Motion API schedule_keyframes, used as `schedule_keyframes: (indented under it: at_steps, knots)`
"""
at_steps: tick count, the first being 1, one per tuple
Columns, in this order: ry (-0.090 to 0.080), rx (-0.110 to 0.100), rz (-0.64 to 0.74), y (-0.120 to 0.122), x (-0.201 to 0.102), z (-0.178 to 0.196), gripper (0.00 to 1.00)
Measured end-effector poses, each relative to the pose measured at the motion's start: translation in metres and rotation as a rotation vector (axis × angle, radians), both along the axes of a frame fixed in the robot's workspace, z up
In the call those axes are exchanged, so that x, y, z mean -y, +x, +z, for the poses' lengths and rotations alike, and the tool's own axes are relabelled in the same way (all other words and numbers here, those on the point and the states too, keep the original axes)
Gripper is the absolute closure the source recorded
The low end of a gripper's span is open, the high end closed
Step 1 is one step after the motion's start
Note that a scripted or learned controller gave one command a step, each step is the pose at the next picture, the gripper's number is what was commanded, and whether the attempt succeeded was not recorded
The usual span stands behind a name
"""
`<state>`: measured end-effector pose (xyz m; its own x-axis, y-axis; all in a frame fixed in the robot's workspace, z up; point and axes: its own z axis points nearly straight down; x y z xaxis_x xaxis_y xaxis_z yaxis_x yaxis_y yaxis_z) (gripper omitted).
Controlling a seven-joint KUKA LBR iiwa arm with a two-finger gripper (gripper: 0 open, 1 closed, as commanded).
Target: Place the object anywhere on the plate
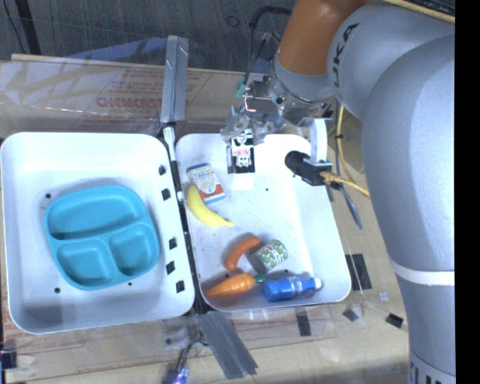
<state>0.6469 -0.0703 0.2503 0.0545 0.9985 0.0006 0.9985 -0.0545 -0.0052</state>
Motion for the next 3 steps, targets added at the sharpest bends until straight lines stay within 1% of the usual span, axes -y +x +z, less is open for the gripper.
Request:
schedule_keyframes:
  at_steps: [1,2,3]
  knots:
    - [-0.002,-0.002,-0.005,-0.033,-0.067,-0.025,1.0]
    - [-0.003,-0.002,-0.052,-0.082,-0.144,-0.057,1.0]
    - [-0.001,0.0,0.059,-0.099,-0.19,-0.079,1.0]
